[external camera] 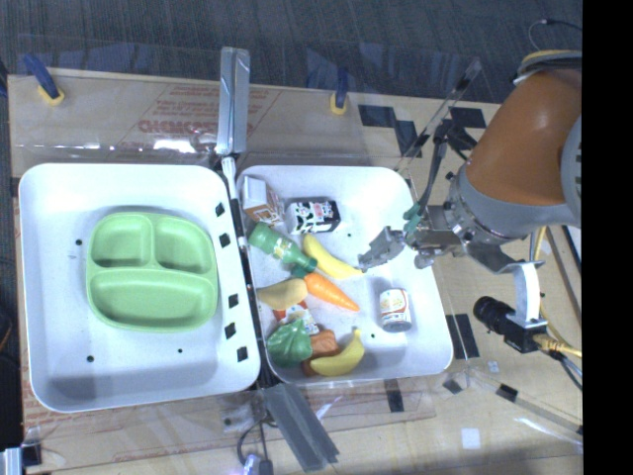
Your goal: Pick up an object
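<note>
jaws (381,249) hang over the right bin (427,334), their spread not readable from here, nothing seen between them; nearest object, the small can (394,308), lies just beside at 6 o'clock, upright, banana (328,256) at 9 o'clock

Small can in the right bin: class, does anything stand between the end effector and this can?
Nothing visible does. The end effector hovers above the right bin, up and left of the can. White bin floor lies between them; the carrot and banana sit further left.
</note>
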You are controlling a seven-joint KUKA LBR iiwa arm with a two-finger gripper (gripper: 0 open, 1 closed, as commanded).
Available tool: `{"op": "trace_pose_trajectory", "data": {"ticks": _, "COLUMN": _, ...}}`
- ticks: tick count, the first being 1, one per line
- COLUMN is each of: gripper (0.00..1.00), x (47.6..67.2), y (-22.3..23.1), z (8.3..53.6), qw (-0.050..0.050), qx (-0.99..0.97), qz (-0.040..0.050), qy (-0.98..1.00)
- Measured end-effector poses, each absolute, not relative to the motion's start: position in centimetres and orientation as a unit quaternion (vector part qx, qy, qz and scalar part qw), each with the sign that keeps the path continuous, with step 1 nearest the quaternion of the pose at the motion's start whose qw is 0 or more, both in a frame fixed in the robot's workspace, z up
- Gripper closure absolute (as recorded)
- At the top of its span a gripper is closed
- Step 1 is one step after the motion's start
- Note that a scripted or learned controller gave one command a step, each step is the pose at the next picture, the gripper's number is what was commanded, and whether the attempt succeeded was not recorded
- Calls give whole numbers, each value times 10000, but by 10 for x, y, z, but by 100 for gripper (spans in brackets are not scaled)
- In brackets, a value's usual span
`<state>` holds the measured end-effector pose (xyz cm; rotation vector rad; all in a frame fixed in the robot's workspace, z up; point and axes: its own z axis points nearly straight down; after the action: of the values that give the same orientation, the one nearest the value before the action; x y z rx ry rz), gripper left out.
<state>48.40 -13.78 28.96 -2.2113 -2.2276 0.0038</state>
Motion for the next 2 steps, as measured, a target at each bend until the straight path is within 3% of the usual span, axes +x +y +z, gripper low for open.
{"op": "trace_pose_trajectory", "data": {"ticks": 1, "gripper": 0, "x": 484, "y": -127, "z": 152, "qw": 24, "qx": -6871, "qz": 15, "qy": -7266}}
{"op": "trace_pose_trajectory", "data": {"ticks": 2, "gripper": 0, "x": 504, "y": -135, "z": 96, "qw": -5, "qx": -6751, "qz": -18, "qy": -7377}}
